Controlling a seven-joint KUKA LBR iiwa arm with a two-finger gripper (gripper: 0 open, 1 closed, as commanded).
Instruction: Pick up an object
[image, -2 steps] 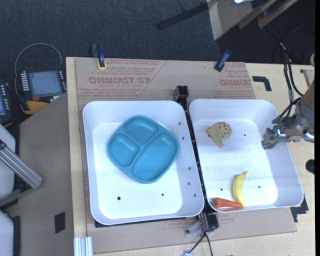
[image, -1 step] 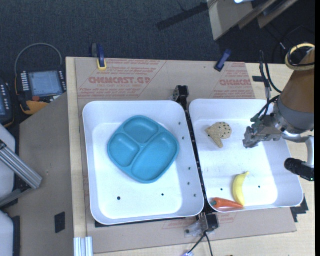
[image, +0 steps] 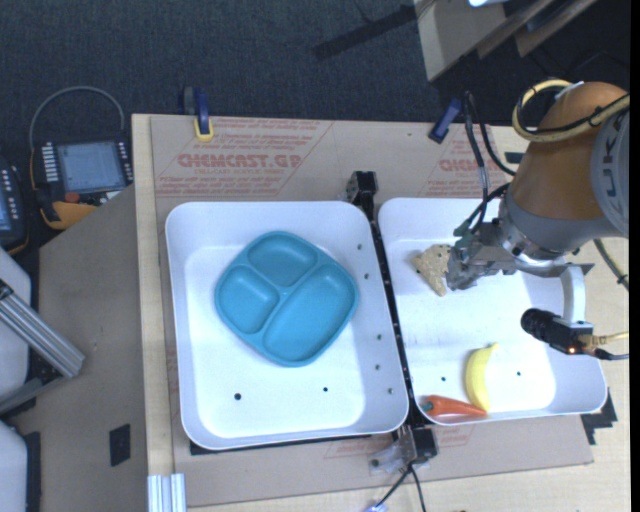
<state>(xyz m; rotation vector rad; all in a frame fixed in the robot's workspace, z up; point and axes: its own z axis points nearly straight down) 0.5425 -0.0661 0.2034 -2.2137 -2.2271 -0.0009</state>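
Lower edge of the frame: the worktop (image: 150, 300), covered in brown printed board, is carrying two shallow white bins side by side. Right bin (image: 560, 405), near its lower rim: an orange carrot-like piece (image: 455, 406) is lying flat against the lower wall, and a yellow banana-shaped object (image: 481, 377) is sitting just above it, touching or almost touching it. Both are sitting well apart from the arm's tip.

Left bin (image: 190, 330): a blue divided plate (image: 286, 297) with three compartments is lying flat in the middle, slightly rotated, apart from all walls.

Further up in the right bin, upper left part: a small tan lumpy object (image: 433, 266) is resting on the bin floor near the divider between the bins. The end effector (image: 462, 270) is sitting right beside it on its right, touching or nearly touching it. Fingers are dark and blurred together; cannot tell whether they are spread or closed, or whether anything is between them.

The grey arm with orange band (image: 565, 150) is reaching in from the upper right of the frame, angled down toward the tan object. A black fitting with a small lit spot (image: 550, 328) is hanging below the wrist over the right side of the bin.

Far edge: a blue and yellow clamp (image: 200, 115) is gripping the board at upper left; a handheld screen pendant (image: 88, 165) is lying off the worktop at far left.
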